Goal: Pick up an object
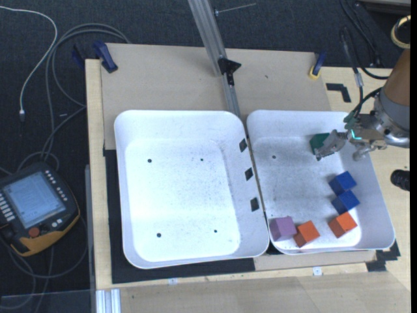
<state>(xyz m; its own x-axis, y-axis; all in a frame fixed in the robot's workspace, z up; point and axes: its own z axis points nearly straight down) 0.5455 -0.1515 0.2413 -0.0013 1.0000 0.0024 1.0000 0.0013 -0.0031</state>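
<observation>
Camera view. The right bin (287, 126) serves as the landmark for all positions below.

The arm (399, 100) enters over the right bin's far right corner. Its end effector (344, 143) hangs above the far right part of that bin, with two grey fingers (328, 146) pointing toward the bin's middle. Whether they are spread or pressed together cannot be told from this angle. A small dark green object (319, 139) sits just beside the left finger, at its tip; contact cannot be confirmed, and the object is not seen between the fingers.

Inside the right bin, along its right side, two blue blocks (343, 182) (346, 201) lie close together, one nearer than the other. An orange block (343, 224) lies just nearer than the second blue block. At the bin's near edge a purple block (283, 227) and a second orange block (306, 233) lie side by side, touching or nearly so (the gap is too small to judge).

The left bin (130, 129) adjoins the right bin on its left side. A metal post (207, 25) rises from the surface (169, 77) beyond the seam between the two bins. A blue clamp (104, 56) grips the surface's far left corner, well apart from the right bin. A handheld control pendant (32, 204) lies on the floor, far to the left of both bins.
</observation>
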